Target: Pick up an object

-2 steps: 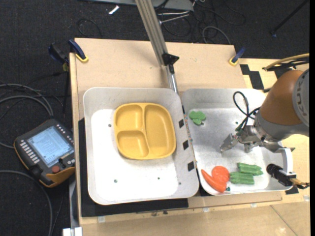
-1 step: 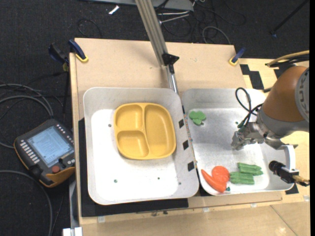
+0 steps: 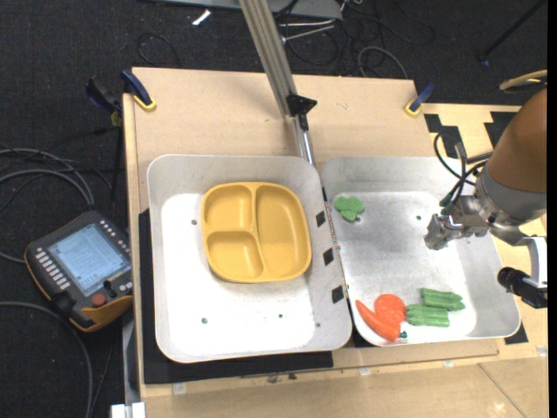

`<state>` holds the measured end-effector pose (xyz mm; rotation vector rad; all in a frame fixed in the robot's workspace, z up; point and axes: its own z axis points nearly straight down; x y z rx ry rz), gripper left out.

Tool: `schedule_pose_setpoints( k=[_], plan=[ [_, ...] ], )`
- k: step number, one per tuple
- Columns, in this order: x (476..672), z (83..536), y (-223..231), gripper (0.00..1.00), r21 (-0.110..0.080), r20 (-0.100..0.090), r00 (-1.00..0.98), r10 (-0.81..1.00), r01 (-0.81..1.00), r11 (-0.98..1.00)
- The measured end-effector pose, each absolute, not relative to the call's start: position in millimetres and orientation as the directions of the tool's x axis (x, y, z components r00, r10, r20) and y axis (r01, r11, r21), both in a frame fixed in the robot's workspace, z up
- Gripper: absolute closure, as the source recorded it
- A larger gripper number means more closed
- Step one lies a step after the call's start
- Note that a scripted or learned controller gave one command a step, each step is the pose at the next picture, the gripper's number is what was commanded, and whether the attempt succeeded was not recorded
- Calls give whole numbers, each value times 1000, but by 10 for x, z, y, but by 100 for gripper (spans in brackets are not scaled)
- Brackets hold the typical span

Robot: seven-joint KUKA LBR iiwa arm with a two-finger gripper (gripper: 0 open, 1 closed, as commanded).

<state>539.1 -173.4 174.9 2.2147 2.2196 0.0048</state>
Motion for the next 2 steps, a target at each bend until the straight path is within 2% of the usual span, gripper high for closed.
schedule_pose_setpoints(
  k=[1, 2],
  plan=[
    [5494, 2261, -1678, 100, 6, -2, -4, 1000, 1000, 4],
    [5511, 2794, -1679, 100, 7, -3, -4, 1000, 1000, 4]
  ],
)
